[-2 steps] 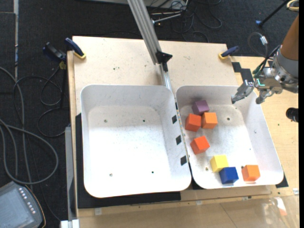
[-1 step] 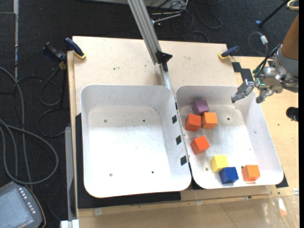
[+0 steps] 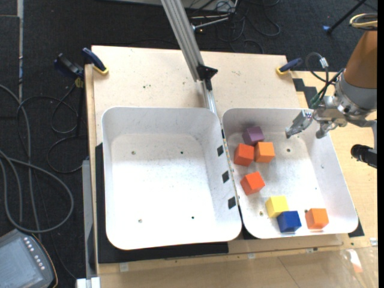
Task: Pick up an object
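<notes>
Reaching in from the right, wrist angled down — end effector (image 3: 309, 125) spread wide, holding nothing, above the right bin's (image 3: 336, 173) far corner; nearest block, purple (image 3: 253, 134), lying left beside orange ones.

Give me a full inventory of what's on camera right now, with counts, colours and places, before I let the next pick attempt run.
Bins: 2, white, side by side on the bench; left bin, right bin.
Purple block: 1, right bin, far end.
Orange blocks: 4, all in the right bin; two side by side just below the purple one, one mid-bin, one at the near right corner.
Yellow block: 1, right bin, near end.
Blue block: 1, right bin, just in front of the yellow one.
Clamps: 2, blue and yellow, at the bench's far corners.
Bench: 1, pale speckled top.
Arm: 1, grey with orange band, entering from the right.
End effector: 1, fingers open, over the right bin's far right part, holding nothing.
</notes>
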Tool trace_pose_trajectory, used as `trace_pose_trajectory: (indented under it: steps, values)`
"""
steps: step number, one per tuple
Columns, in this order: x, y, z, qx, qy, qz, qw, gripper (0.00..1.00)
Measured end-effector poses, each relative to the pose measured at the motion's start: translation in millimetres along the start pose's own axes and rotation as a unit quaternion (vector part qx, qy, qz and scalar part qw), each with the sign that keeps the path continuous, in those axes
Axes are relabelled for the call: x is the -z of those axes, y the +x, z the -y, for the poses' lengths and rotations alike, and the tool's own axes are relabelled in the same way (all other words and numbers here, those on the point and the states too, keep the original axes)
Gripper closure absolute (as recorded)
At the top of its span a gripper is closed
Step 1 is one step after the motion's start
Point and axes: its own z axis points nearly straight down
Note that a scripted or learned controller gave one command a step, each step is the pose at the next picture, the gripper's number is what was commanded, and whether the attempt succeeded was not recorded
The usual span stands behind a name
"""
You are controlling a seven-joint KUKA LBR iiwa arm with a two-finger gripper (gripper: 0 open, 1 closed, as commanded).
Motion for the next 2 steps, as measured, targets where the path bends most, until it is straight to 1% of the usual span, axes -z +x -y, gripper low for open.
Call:
trace_pose_trajectory:
  steps: [1,2]
  values:
    - [-45.1,-5.5,0.9,-0.001,0.001,0.000,1.0000,0.00]
    - [-108.5,-8.4,2.1,0.000,0.001,0.000,1.0000,0.00]
